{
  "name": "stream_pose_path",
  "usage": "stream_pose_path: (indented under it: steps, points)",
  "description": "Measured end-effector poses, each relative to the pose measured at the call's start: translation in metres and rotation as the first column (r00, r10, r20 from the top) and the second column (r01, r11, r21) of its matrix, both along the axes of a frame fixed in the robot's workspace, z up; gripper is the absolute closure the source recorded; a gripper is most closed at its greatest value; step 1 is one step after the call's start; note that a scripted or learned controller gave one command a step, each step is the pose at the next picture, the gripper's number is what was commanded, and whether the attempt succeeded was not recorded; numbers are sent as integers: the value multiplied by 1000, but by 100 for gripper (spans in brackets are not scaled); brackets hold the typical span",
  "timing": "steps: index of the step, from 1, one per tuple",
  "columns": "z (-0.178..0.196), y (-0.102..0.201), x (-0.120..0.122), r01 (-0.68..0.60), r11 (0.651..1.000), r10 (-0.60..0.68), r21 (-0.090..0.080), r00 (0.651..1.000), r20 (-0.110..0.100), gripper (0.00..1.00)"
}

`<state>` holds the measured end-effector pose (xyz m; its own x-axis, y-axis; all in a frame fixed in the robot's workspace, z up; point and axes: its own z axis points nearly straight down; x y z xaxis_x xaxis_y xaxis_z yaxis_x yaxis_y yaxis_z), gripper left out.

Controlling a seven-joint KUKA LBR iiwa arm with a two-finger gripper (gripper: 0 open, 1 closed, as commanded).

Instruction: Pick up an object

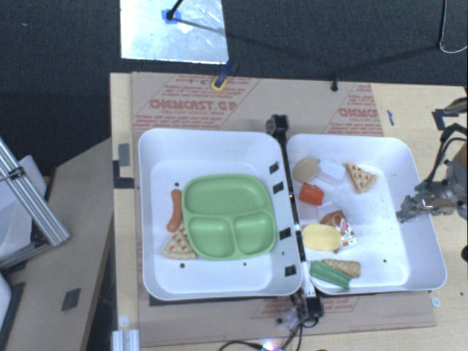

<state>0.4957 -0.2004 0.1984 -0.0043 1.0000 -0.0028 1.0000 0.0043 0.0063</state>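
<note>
The right bin [420, 265] holds several toy foods. A tan round piece [306, 170] and a white piece [331, 170] lie at the back, with a pizza slice [360, 176] to their right. A red block [311, 194] sits below them. Nearer the front are a patterned wedge [338, 224], a yellow lump [321, 237], a green pod [330, 273] and a tan cracker [346, 267]. My gripper [411, 210] hangs low over the right bin's right side, apart from all the pieces, with nothing visibly in it.
The left bin [157, 159] carries a green divided plate [227, 216], an orange sausage [175, 209] and a waffle wedge [178, 246] at the plate's left. A black clip strip [285, 196] joins the bins. A metal frame [29, 196] stands far left.
</note>
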Motion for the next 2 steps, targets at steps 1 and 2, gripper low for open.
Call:
stream_pose_path:
  steps: [1, 2]
  points:
    - [28, 0, 2, 0, 1000, 0, 0, 1000, -1, 100]
    - [22, 42, 18, -5, 1000, 5, 3, 1000, -3, 100]
